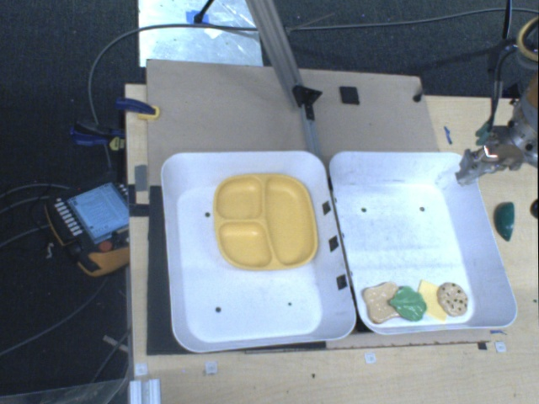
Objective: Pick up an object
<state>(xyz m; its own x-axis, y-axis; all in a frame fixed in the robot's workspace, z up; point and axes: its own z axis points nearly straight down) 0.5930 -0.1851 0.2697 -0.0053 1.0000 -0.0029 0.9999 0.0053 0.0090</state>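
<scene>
Gripper (pixel 468 173) hovering over the right bin's (pixel 396 225) far right corner, well short of any target; impossible to tell whether spread or pressed together. Well below and slightly left, bunched against the near wall: toast (pixel 380 301), green leaf (pixel 409 303), cheese (pixel 432 297), cookie (pixel 452 298). Far left, yellow divided plate (pixel 265 221) centred in the other bin. No readable writing anywhere.

Arm (pixel 524 74) cut off by right edge; jaws indistinct.
</scene>
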